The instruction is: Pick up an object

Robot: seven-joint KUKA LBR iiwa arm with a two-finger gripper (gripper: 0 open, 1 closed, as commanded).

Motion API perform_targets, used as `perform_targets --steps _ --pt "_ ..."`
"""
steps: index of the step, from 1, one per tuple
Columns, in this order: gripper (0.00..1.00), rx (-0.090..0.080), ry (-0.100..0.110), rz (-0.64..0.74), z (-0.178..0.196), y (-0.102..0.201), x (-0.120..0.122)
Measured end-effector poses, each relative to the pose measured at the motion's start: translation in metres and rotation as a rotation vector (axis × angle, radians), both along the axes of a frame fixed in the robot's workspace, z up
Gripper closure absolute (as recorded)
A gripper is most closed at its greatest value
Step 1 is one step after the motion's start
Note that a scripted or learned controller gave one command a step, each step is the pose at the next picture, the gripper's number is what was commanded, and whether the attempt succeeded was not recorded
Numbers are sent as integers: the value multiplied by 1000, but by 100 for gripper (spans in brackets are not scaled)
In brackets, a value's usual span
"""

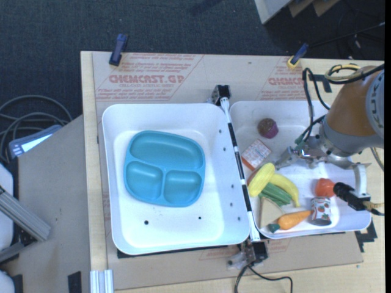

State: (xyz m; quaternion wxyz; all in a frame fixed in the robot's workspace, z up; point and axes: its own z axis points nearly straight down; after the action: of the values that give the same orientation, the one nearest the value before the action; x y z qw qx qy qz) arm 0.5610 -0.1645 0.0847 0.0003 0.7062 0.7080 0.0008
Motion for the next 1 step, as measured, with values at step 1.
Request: perform_targets --steps 1 --pt "0 0 0 0 1 61 106"
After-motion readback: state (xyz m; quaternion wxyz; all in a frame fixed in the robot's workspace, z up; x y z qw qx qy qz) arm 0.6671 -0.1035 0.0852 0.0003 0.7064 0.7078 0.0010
